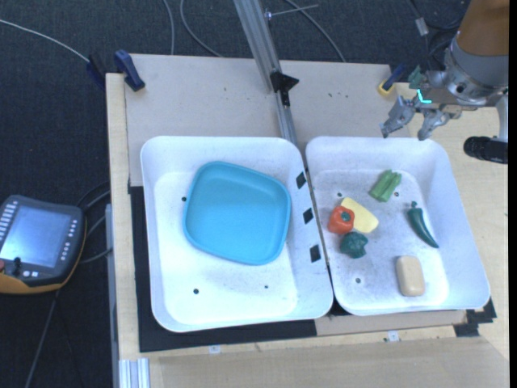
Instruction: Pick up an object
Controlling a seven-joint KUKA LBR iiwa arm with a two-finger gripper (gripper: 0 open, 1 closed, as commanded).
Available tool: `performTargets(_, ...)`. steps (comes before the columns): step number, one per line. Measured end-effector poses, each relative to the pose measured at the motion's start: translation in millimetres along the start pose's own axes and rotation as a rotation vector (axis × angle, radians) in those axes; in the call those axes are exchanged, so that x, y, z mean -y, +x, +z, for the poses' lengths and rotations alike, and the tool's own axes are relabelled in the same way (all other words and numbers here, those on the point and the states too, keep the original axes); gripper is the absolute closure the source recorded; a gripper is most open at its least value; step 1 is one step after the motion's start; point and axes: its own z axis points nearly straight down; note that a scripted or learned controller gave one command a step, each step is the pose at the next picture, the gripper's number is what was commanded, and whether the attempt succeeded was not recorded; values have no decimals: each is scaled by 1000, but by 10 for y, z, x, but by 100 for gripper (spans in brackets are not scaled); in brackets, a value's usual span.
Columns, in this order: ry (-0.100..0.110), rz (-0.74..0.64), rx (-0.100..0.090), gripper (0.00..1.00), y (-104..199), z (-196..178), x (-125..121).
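Tan block (410, 275) lies nearest camera in right bin (460, 217), beside dark green pepper (421, 225), broccoli (353, 245), red-yellow piece (349, 217), green vegetable (385, 185). Gripper (412, 124) hovers above bin's far rim, jaws spread, holding nothing. Blue plate (237, 211) in left bin (161, 160).

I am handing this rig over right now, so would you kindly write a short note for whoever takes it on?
Gripper: open, holding nothing, poised above the far rim of the right bin.
Right bin holds: a light green vegetable at the far side, a dark green pepper toward the right, a red and orange piece touching a yellow piece, a dark green broccoli-like piece just in front of them, and a tan block nearest the front.
Left bin holds a blue plate.
Done: nothing picked yet.
Left: lower onto one object, grasp it and lift.
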Motion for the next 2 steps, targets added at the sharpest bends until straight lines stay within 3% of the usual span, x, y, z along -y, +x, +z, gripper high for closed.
performTargets(1, 0, 0, 0, 0, 0, 1, 0)
performTargets(2, 4, 0, 0, 0, -59, 441, -11)
